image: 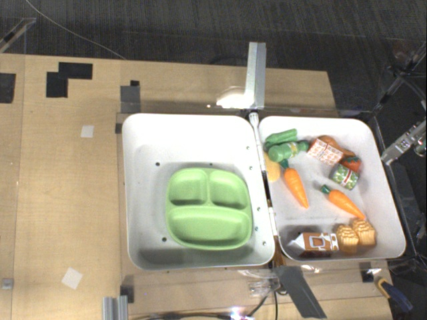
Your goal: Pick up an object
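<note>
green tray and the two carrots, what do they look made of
Green tray: probably moulded plastic, matte, with one even colour and soft rounded compartment edges. Carrots: likely toy plastic, smooth with a uniform orange; rubber or foam can't be ruled out. White bins: seemingly plastic, with faint sheen.

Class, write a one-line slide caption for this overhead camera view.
Green divided plate in the left bin; toy carrots and other play food in the right bin.

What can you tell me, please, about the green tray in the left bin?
The green tray is a light green, plastic-looking plate with rounded corners and three compartments: two smaller ones on the far side and one long one on the near side. It lies flat, right side up, on the floor of the left bin, roughly central and a little toward the near wall. Nothing lies in its compartments, and it touches only the bin floor.
</note>
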You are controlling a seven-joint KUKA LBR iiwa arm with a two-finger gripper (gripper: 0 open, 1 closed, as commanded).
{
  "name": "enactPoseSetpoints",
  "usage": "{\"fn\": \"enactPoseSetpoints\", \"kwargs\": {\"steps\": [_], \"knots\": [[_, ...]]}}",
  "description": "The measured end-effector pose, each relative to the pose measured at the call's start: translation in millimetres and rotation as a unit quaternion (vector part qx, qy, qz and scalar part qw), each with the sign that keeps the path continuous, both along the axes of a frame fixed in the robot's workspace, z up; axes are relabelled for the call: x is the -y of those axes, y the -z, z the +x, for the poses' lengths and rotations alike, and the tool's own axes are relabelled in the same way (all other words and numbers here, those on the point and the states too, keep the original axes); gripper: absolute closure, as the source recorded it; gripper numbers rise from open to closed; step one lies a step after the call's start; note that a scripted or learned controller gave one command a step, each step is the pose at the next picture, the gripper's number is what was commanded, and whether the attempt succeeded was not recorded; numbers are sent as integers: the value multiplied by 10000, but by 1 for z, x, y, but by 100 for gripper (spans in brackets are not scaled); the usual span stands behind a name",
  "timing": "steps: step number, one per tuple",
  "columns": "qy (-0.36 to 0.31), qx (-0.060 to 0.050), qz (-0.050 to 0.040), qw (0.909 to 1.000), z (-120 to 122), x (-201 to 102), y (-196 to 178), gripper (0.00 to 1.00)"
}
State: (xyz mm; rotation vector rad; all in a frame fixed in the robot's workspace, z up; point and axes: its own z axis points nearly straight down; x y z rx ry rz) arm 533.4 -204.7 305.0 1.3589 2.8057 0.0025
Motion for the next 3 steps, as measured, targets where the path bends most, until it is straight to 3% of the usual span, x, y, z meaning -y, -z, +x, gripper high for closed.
{"fn": "enactPoseSetpoints", "kwargs": {"steps": [1, 2, 3], "knots": [[-41, 41, -18, 10000, 2, 0, -12, 100], [927, -74, 61, 9956, 28, -107, -23, 100], [911, -38, 50, 9958, 29, -105, -35, 100]]}}
